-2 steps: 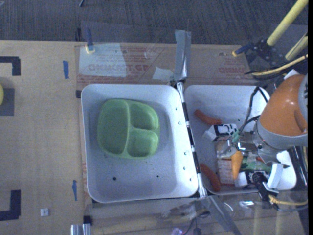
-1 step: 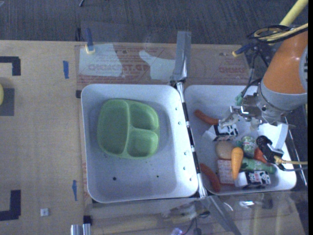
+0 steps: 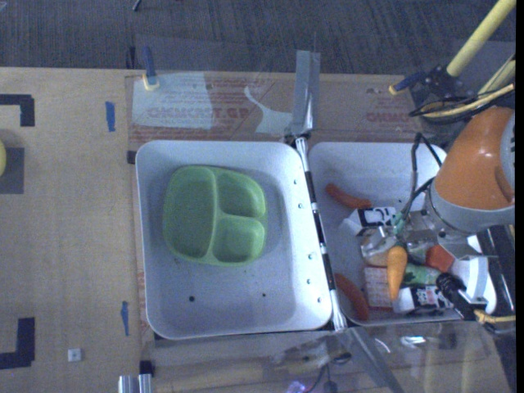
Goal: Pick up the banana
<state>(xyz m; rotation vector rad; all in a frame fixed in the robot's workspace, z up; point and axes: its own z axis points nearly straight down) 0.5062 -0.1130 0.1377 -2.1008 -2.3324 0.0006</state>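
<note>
A metal gripper (image 3: 391,237) hangs over the cluttered right bin (image 3: 327,166), beside a tapered orange carrot (image 3: 395,270). Finger state unclear. A smooth green divided plate (image 3: 214,214) sits in the left bin (image 3: 155,285).

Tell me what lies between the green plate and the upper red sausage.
Camera view: bare left bin floor, then the bins' adjoining rims.

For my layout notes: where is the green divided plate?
In the camera view, the green divided plate lies in the left bin, nearer its far left corner.
</note>
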